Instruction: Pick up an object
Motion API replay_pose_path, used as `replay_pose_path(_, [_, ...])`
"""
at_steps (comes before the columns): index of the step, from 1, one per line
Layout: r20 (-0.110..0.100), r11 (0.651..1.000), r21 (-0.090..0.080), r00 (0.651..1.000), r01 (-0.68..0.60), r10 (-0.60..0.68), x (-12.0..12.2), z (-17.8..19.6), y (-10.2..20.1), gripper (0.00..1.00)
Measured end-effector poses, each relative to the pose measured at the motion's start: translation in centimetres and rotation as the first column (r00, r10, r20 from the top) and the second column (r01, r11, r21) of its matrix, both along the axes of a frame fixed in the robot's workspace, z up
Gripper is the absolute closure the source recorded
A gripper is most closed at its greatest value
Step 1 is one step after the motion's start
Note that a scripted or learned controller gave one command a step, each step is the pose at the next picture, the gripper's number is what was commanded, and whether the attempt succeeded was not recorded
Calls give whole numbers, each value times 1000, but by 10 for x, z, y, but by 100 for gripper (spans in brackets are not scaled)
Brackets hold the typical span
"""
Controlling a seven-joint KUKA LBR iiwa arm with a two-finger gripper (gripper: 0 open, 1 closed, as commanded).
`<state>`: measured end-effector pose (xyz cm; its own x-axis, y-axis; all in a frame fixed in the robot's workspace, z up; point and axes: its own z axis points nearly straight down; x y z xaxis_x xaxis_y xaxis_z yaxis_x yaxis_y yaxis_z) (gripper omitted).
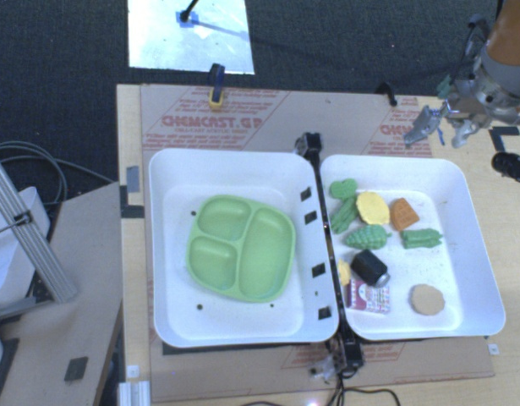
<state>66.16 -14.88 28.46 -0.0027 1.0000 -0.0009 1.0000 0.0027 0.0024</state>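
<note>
Bins: two white bins side by side on the desk.
Left bin: one green divided plate with three compartments, lying flat.
Right bin: about nine small things; four green toy vegetables, one yellow piece, one orange piece, one black cylinder, one tan round disc, one red-and-white packet.
Gripper: above the desk beyond the right bin's far rim, apart from everything.
Fingers: seemingly spread, nothing between them; view is small.
</note>
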Motion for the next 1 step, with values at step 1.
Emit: replay_pose_path(1, [-7,1000,4,1000,-6,6,-17,-89,66,0])
